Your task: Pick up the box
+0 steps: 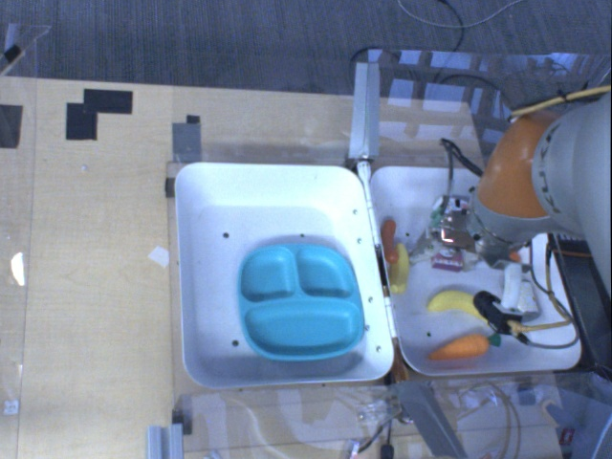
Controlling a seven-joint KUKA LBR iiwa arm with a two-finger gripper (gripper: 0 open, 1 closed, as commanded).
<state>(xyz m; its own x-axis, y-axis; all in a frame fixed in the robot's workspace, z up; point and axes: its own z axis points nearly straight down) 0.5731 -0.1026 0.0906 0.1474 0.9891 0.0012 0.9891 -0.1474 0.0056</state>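
Left bin (pixel 206 256): blue divided tray (pixel 301 299) takes the middle, open floor around it. Right bin (pixel 411 347): banana (pixel 457 301), carrot (pixel 461 347), arm (pixel 535 175) and cables (pixel 535 338) crowd it; front-left corner free.

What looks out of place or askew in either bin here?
Nothing stands out. The blue tray lies flat in the left bin; the banana and carrot lie loose in the right bin, under the arm.

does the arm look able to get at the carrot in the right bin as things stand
Probably yes. The carrot lies in the open near the front of the right bin, with only the banana close by and nothing on top of it. The arm already hangs over that bin.
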